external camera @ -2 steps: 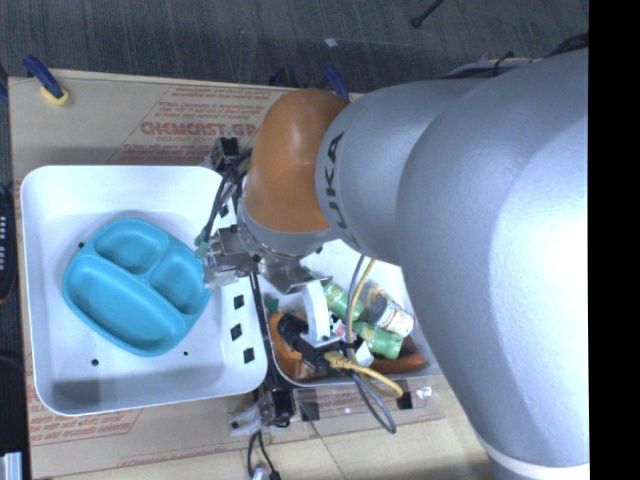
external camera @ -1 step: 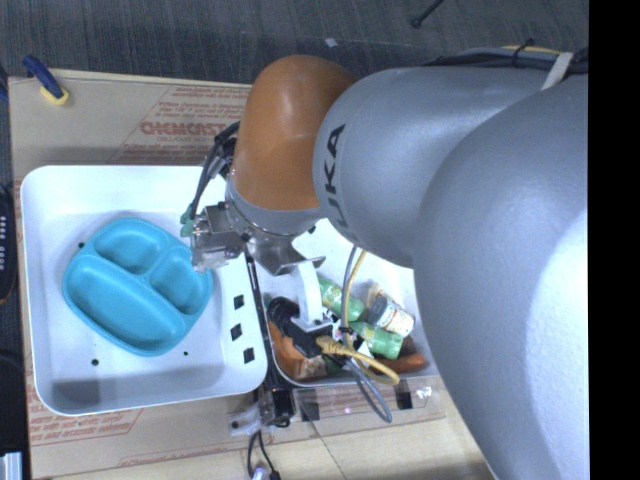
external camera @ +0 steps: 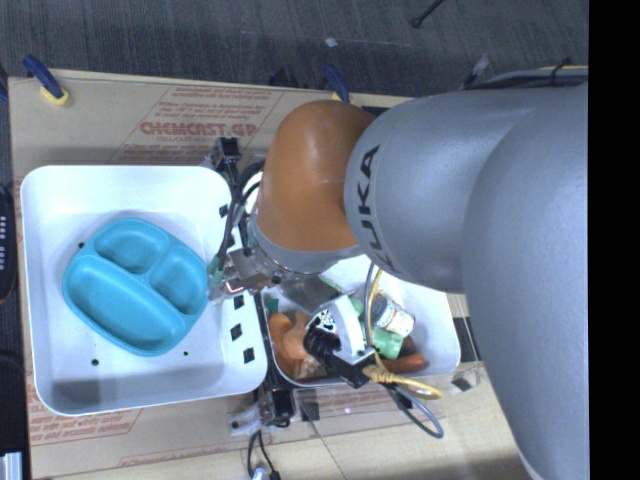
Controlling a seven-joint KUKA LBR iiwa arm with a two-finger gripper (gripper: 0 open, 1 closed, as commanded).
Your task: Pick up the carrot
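Observation:
The carrot (external camera: 406, 362) appears as a short orange piece lying near the front edge of the right bin (external camera: 447, 340), partly behind a yellow cable. My arm's orange band and grey body cover most of that bin. The gripper (external camera: 303, 306) hangs low over the bin's left part, left of the carrot, and is largely hidden beneath the wrist. I see nothing held in it.
The left bin (external camera: 60, 203) holds a blue divided plate (external camera: 135, 283). In the right bin, a brown-orange lump (external camera: 288, 346) lies at the left, with a small labelled can (external camera: 394, 320) and a green item (external camera: 389, 346) near the carrot.

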